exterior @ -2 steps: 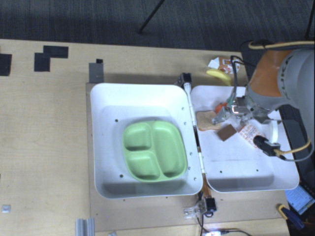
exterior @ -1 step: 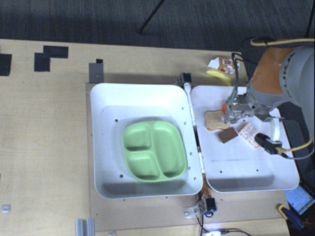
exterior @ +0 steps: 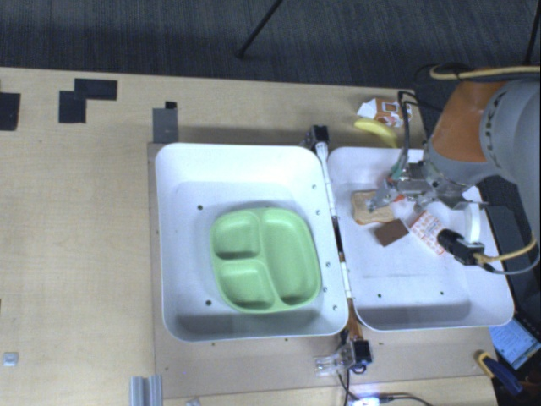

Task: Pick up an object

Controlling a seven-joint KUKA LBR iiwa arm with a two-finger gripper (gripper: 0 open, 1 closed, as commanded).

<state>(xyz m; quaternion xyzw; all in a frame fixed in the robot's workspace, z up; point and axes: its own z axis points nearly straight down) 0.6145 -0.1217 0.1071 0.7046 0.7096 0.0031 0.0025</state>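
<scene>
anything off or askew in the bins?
Mostly fine. The green tray sits flat but slightly rotated in the left bin. In the right bin, small items lie bunched under the gripper; a brown block lies tilted. Nothing spilled or damaged.

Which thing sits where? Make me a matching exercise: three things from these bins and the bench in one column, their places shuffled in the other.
Things:
1. green divided plate
2. brown square piece
3. yellow item

Places:
A. on the bench, beyond the far edge of the right bin
B. in the left bin
C. in the right bin, next to the tan piece

Pairs: 1-B, 2-C, 3-A
</scene>
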